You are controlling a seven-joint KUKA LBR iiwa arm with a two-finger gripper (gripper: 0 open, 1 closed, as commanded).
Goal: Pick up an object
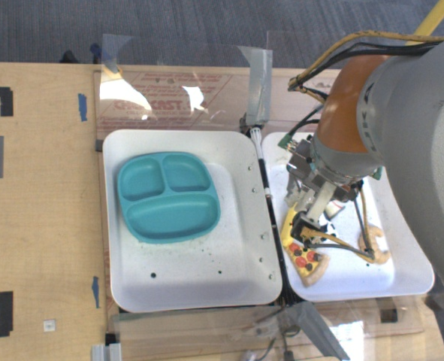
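**Bench stock: tool over right bin, two items beneath**

- Tool (306, 206): hanging over the right bin (409, 265), on the grey arm (402, 119) with its orange band that is reaching in from the view's right. Whether it is open or closed cannot be told, and nothing is showing as gripped.
- Pizza-slice toy (307, 262): yellow with red dots, lying on the bin floor just beneath the tool, toward the near rim.
- Tan curved piece (377, 242): lying in the same bin, near the tool on the side away from the divider.
- Left bin (199, 284): sitting beside the tool across the divider, edge to edge with the right bin.
- Teal sectioned plate (168, 196): resting flat in the left bin, well apart from the tool.
- Surface (37, 224): pale wood, carrying both bins and bearing black tape marks and blue tape bits far from the tool.
- Clear sheet (169, 100): lying behind the left bin, catching glare.
- Floor (206, 13): grey-blue carpet running beyond the surface's far edge.
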